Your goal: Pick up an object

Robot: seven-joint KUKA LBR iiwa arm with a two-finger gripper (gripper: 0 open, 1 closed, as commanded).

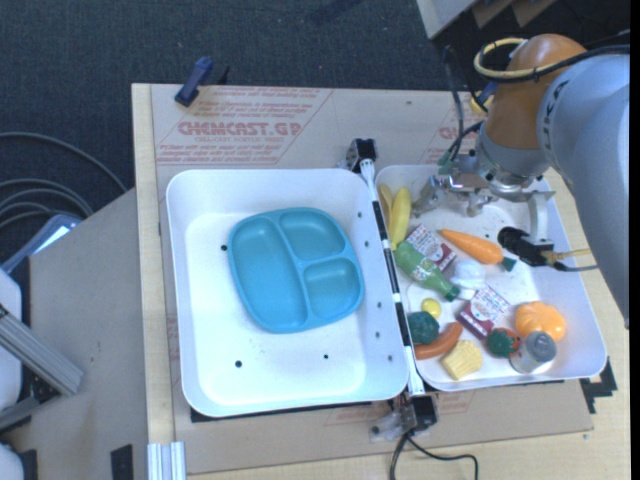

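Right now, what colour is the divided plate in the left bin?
Light blue; the divided plate shows clearly in the camera view.

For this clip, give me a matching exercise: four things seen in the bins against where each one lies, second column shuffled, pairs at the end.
Things:
1. blue divided plate
2. banana
3. carrot
4. corn cob

Places:
A. right bin, by its near rim
B. left bin, middle
C. right bin, upright against the divider at the far end
D. right bin, middle, beside the gripper

Pairs: 1-B, 2-C, 3-D, 4-A

Crowded toys [470, 298] throughout right bin [590, 353]
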